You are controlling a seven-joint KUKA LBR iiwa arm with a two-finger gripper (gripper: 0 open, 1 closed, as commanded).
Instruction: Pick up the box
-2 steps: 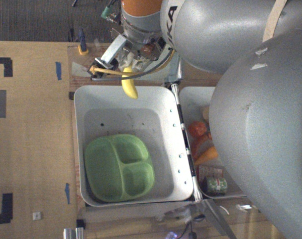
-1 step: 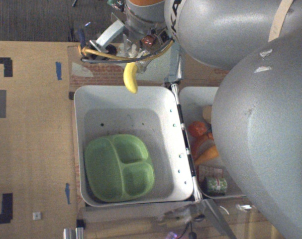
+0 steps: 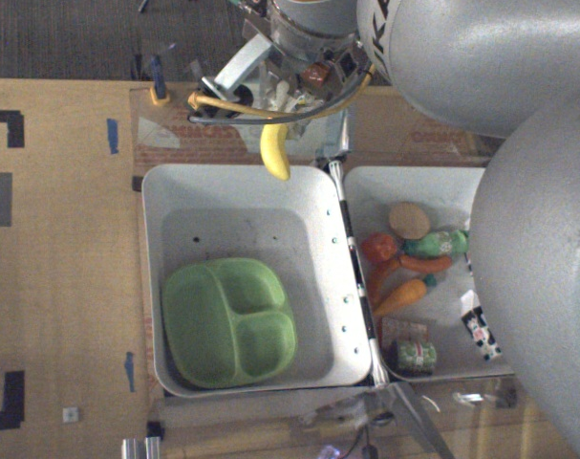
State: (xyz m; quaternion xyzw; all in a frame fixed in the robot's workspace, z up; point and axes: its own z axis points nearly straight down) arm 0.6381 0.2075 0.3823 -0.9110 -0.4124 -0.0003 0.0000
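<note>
I am watching from far away. The fingers (image 3: 273,125) are up high, past the far rim of the left bin (image 3: 148,256). They look closed on the top end of a yellow banana (image 3: 276,153), which hangs straight down from them. I cannot see the tips well, so I am not fully sure how tight they are.

The box (image 3: 412,345) is what I want. It is well apart from the fingers, down and to the right of them on my screen, in the near part of the right bin (image 3: 418,182). It lies flat and has a green picture on it. A white carton (image 3: 481,331) sits near it, on the side away from the fingers. Two orange carrots (image 3: 405,293) and a red tomato (image 3: 378,248) lie between the box and the fingers. Right under the fingers, much lower, is a green plate (image 3: 230,325) in the left bin.

I think the box is light and made of card. It should be stiff, but it could dent if I squeeze hard. Its sides may be smooth and a bit slippery. I would grab it across its two short flat sides, near the middle, so it does not tip. First the fingers must let go of the banana. The bin wall is close to the box, so I must come straight down.
</note>
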